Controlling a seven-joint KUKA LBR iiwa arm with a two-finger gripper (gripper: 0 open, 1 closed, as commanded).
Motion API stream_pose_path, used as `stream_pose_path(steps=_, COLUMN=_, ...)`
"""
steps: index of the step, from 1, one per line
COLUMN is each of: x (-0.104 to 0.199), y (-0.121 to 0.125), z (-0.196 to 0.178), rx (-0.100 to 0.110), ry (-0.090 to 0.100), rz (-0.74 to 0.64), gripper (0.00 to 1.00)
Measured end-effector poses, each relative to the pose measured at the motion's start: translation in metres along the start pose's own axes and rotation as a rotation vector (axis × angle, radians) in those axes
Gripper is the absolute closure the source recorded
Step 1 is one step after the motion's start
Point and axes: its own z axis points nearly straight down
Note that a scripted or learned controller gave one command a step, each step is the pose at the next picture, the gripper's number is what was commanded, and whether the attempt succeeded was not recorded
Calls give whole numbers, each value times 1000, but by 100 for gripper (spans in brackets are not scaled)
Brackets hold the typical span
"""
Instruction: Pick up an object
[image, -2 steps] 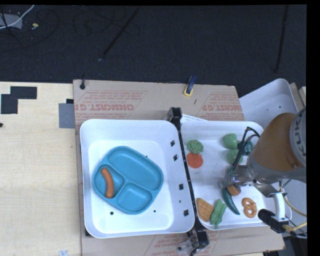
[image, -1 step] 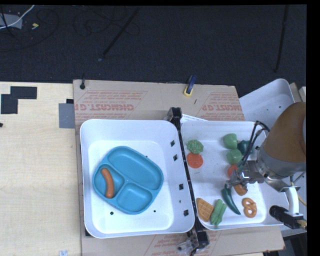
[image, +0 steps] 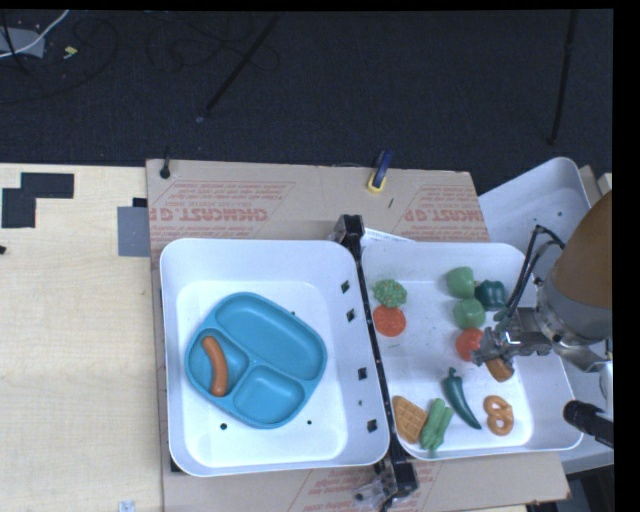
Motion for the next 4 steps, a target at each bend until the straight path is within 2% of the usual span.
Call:
stream_pose_path(steps=1, x=-1, y=1, z=-28, rx=1, ry=1, rz=-6, gripper=100)
stream_pose_path(steps=4, x=162, y=39, z=-34, rx=4, ry=2, rz=-11, gripper=100)
